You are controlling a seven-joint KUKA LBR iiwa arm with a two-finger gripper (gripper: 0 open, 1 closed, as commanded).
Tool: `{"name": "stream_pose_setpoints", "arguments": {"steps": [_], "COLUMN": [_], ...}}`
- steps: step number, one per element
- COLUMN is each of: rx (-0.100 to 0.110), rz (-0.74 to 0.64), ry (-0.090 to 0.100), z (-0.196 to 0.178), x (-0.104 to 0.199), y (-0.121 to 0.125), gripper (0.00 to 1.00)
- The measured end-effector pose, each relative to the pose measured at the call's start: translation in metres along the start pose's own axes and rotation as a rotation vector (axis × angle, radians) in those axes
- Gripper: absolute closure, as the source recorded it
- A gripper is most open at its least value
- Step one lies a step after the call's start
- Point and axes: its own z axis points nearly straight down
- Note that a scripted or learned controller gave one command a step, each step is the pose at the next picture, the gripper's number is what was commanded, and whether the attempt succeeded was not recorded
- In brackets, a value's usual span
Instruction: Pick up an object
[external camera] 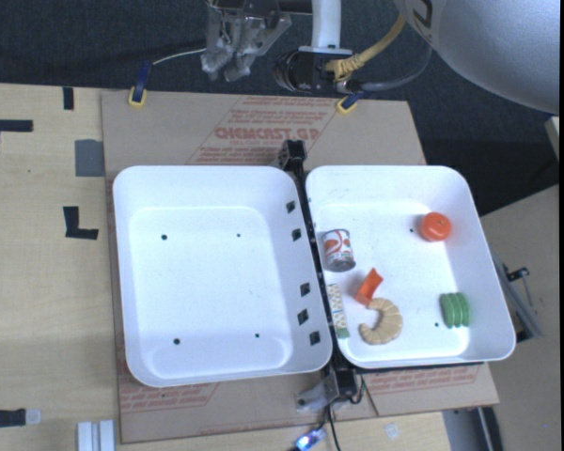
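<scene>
The right bin (470, 346) holds all the objects. A small can (337, 249) with a red and white label lies near its left wall. An orange ball (435, 226) sits at the upper right, and an orange-red wedge (369, 285) lies in the middle. A tan croissant (383, 322) is near the front, and a green ridged piece (454, 309) rests at the right. A thin patterned bar (335, 308) lies along the left wall. My gripper (235, 53) hangs high beyond the back of the bins, above the dark floor, far from every object and holding nothing.
The left bin (132, 280) stands beside the right one, joined by a black clipped seam (304, 252). Both rest on a cardboard sheet (254, 130) on the wooden bench. The arm's large grey body (508, 26) fills the top right corner.
</scene>
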Motion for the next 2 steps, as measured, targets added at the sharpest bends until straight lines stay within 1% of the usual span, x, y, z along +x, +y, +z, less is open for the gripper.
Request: {"name": "stream_pose_setpoints", "arguments": {"steps": [2], "rx": [0.000], "rz": [0.001], "ry": [0.000], "z": [0.000], "x": [0.000], "y": [0.019], "gripper": [1.00]}}
